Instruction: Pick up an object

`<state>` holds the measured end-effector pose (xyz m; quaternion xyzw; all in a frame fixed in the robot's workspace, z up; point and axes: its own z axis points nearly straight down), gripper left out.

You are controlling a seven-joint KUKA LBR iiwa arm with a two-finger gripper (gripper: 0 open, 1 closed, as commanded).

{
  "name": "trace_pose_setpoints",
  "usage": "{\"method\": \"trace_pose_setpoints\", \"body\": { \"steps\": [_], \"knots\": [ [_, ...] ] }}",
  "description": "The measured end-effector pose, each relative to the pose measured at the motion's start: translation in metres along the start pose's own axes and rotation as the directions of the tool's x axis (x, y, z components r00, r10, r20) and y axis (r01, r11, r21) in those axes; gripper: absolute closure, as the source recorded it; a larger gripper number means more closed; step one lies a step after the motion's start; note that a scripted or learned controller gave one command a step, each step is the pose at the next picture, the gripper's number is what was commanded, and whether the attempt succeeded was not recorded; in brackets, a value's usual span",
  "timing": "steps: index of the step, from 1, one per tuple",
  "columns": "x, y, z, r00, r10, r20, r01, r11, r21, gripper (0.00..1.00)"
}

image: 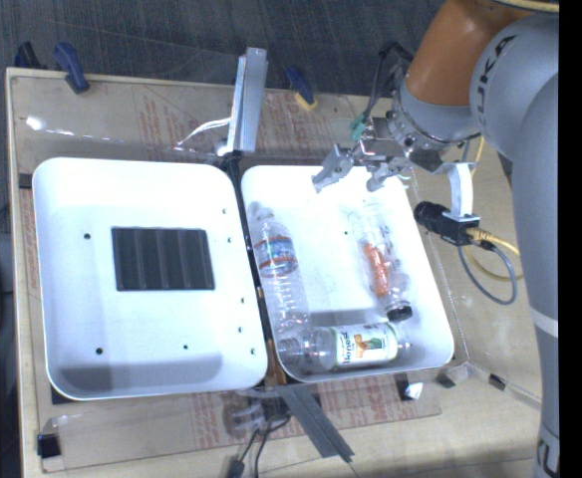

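Three clear bottles [279, 267] lie in the right bin [426, 267]; their labels are too small to read. My gripper [353, 172] hangs over the bin's far edge, fingers spread, grasping nothing.

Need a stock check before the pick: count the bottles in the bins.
3, all in the right bin: one bottle along its left wall, one with an orange label on the right side, one lying across the near wall. None looks hidden.
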<state>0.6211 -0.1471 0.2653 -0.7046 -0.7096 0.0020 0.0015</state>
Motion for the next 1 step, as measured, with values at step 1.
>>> {"method": "trace_pose_setpoints", "body": {
  "steps": [1],
  "knots": [
    [-0.0640, -0.0076, 0.0398, 1.000, -0.018, 0.000, 0.018, 1.000, 0.001, 0.00]
  ]
}}
